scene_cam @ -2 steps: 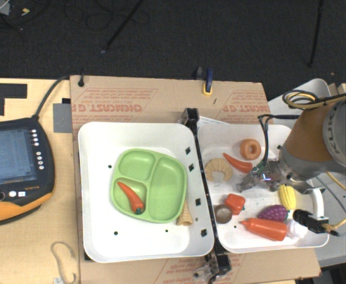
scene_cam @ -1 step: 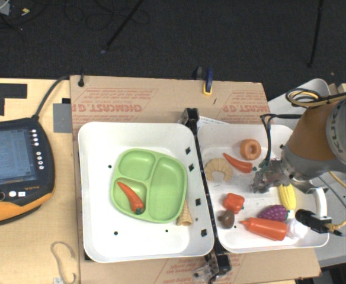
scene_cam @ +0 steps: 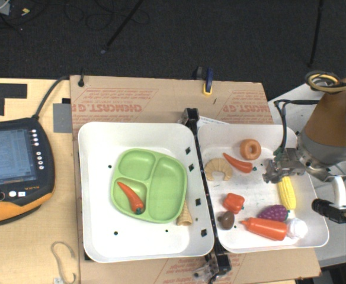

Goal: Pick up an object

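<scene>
Over the crowded right bin's far edge, the gripper, its grip unreadable, hangs beside one corn cob; the left bin has one green plate.

A robotics lab or test bench, seen from a camera above looking down at a slant. A sheet of printed cardboard covers a bench and is held at its far edge by a clamp. Two shallow white bins sit on it side by side, holding toy plastic food and a green divided plate. A grey and orange robot arm reaches in from the right. At the left lies a handheld robot control pendant with a lit screen and buttons. Loose black cables trail across dark carpet behind the bench.
</scene>
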### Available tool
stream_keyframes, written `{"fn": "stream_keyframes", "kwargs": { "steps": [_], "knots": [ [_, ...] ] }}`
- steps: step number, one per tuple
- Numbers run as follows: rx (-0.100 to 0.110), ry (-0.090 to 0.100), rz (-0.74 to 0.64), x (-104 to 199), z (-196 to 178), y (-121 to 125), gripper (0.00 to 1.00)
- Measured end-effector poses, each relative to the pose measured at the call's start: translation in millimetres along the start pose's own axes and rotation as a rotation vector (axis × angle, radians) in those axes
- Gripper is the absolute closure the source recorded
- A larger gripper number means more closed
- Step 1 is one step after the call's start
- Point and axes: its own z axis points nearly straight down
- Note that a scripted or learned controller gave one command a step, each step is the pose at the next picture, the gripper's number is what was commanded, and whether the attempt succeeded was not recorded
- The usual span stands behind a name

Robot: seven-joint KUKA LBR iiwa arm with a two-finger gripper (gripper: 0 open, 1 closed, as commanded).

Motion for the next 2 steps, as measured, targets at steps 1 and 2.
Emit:
{"fn": "stream_keyframes", "kwargs": {
  "steps": [1, 2],
  "knots": [
    [-0.002, -0.001, -0.001, -12.3, -57.7, 2.6, 1.0],
    [0.002, 0.001, -0.003, -14.1, -68.1, 2.3, 1.0]
  ]
}}
